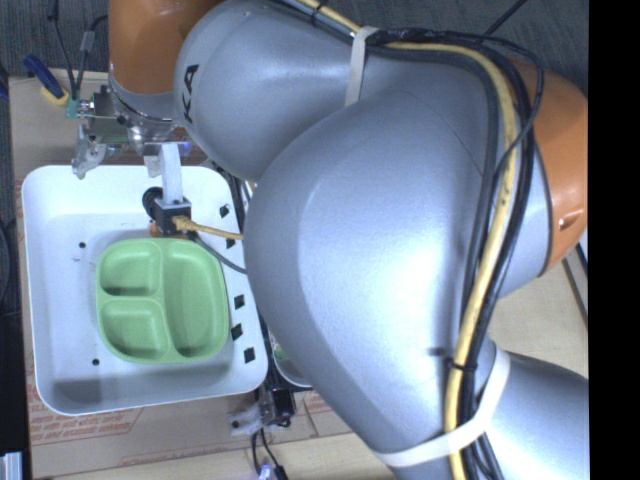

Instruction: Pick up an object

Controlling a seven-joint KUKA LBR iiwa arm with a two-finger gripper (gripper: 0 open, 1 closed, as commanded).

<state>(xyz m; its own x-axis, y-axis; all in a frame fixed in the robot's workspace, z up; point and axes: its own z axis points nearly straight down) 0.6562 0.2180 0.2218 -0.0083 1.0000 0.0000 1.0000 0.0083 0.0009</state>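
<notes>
a pale green plastic tray with three compartments [160, 303] lies flat in the shallow white bin [50, 368] on the view's left, roughly at the middle of the bin floor. the big grey arm [400, 268] with its orange band [140, 28] reaches across from the right. its tool [85, 158] hangs at the bin's far left corner, over the rim, apart from the tray. how far open the tool is, or whether it grips anything, i cannot tell.
</notes>
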